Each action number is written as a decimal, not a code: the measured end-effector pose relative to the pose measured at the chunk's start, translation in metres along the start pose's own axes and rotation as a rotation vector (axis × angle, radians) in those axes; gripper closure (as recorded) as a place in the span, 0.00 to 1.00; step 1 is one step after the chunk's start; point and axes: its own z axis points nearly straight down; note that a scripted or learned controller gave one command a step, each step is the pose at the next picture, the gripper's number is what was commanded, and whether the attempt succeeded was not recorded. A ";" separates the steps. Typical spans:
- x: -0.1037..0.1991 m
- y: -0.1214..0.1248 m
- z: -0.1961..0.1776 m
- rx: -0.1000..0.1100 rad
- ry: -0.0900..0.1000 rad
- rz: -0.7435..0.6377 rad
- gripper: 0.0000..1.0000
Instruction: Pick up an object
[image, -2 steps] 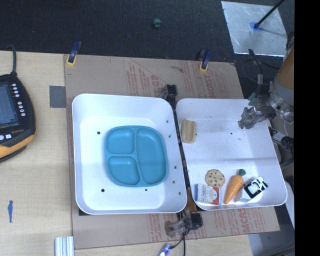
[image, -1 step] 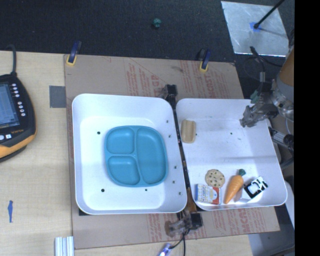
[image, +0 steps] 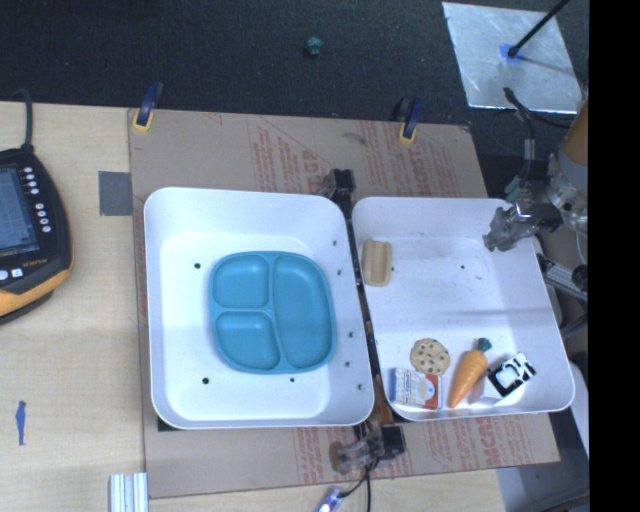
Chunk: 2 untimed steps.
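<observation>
My gripper (image: 500, 236) hangs over the far right corner of the right bin (image: 450, 290), with nothing visible between its fingers. Along that bin's near edge lie a round cookie (image: 429, 354), a small red and white carton (image: 414, 388), an orange carrot (image: 468, 374) and a black and white block (image: 511, 375). A tan bread piece (image: 376, 262) rests at the bin's left wall. All of these sit well away from the gripper. In the left bin (image: 180, 300) lies a blue divided plate (image: 271, 310).
An orange and black teach pendant (image: 25, 230) lies at the bench's left edge. Clamps (image: 147, 105) hold the cardboard sheet under the bins at its far edge. A latch (image: 341, 184) joins the bins at the back.
</observation>
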 end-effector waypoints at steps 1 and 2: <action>-0.001 0.000 -0.010 -0.001 -0.001 -0.004 1.00; 0.017 -0.002 0.039 0.000 0.001 0.010 1.00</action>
